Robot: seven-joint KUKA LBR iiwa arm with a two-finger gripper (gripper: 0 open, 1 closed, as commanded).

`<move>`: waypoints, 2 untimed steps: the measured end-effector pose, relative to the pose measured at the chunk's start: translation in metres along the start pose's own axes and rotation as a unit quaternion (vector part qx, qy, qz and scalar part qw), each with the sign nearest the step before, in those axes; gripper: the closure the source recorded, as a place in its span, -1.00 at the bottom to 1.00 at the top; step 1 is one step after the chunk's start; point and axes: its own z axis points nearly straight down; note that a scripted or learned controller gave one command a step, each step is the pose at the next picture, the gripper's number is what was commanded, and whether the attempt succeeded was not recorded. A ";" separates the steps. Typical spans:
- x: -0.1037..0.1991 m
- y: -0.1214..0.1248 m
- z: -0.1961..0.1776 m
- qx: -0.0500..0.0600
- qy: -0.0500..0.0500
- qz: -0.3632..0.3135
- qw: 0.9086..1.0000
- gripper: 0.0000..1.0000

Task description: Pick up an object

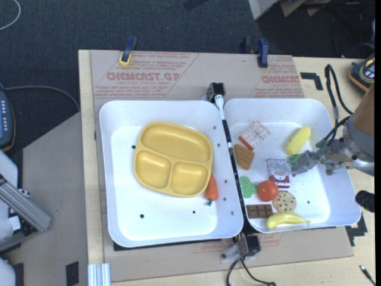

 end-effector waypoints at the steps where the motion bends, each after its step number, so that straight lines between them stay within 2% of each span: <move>1: 0.000 0.003 -0.007 -0.007 -0.001 -0.002 1.000 -1.00; 2: -0.006 0.000 0.054 -0.004 0.000 -0.001 1.000 -1.00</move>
